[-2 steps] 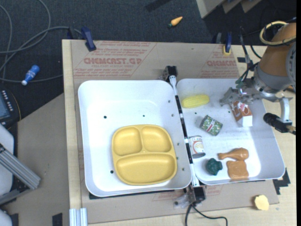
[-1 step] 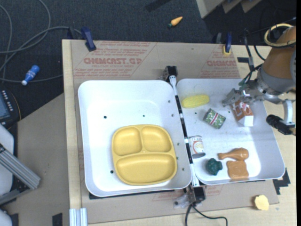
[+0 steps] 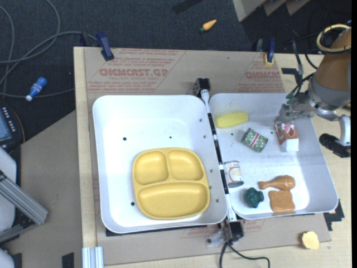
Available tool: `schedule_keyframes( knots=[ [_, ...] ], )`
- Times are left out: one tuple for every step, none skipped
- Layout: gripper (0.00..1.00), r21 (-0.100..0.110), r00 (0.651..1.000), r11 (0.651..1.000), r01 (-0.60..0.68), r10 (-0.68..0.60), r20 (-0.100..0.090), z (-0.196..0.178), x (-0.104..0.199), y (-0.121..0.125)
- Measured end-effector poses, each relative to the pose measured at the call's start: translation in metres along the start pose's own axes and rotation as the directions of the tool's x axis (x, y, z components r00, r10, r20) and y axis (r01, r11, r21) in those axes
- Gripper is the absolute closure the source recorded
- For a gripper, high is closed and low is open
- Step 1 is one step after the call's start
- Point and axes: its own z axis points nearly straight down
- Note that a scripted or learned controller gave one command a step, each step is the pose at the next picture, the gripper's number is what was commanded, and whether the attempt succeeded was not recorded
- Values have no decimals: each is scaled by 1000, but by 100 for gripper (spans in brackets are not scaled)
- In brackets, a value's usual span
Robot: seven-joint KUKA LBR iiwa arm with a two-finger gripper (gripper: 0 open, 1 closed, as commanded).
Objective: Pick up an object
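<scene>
Hand (image 3: 286, 116) just above milk carton (image 3: 288, 136) in R bin (image 3: 312, 166); finger state can't tell.

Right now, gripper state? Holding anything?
Gripper: down at the small red-and-white carton in the right white bin; open, shut or gripping cannot be told from this view.

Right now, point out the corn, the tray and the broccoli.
corn (image 3: 231, 119), camera view, middle of the cob
tray (image 3: 169, 183), camera view, ridge between its compartments
broccoli (image 3: 254, 197), camera view, centre of the green head
</scene>
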Motion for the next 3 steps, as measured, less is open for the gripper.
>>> schedule_keyframes(
  knots=[
    [0, 0, 1000, 1000, -1, 1, 2, 2, -1, -1],
    [100, -3, 1000, 1000, -1, 1, 5, -9, -1, 0],
    [100, 29, 1000, 1000, -5, 5, -6, 23, 91, -14]
  ],
)
